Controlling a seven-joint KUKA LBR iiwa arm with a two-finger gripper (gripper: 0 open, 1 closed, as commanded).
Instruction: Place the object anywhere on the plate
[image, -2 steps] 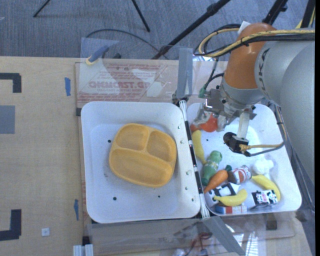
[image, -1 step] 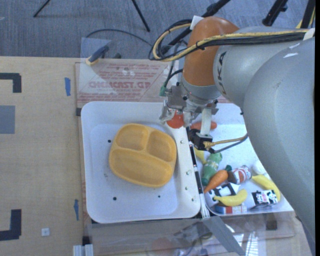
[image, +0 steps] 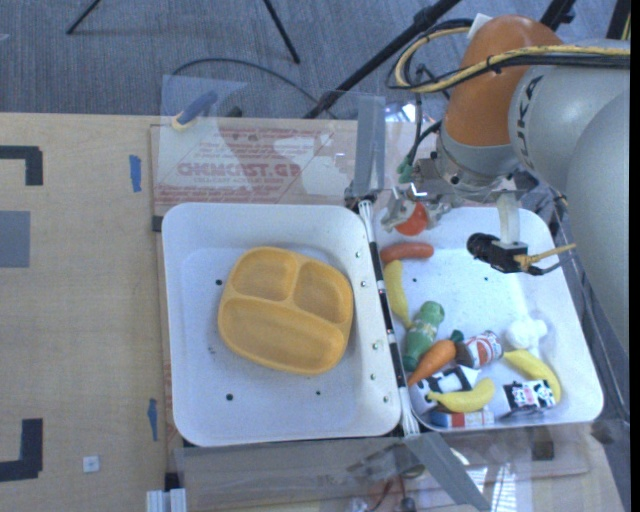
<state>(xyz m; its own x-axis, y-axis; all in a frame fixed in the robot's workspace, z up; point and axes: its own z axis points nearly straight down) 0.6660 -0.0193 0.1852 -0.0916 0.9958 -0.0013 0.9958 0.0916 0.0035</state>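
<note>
- Gripper (image: 413, 212) hangs at the right bin's (image: 575, 300) 11 o'clock corner; we cannot tell its state.
- Red sausage (image: 406, 250) just below looks light, stiff, slippery; we would pinch its middle.
- Plate (image: 286, 310) sits at 9 o'clock.

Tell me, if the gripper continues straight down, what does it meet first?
Probably the red sausage, lying just below the gripper at the far end of the right bin. Depth is unclear, so this is a guess.
</note>
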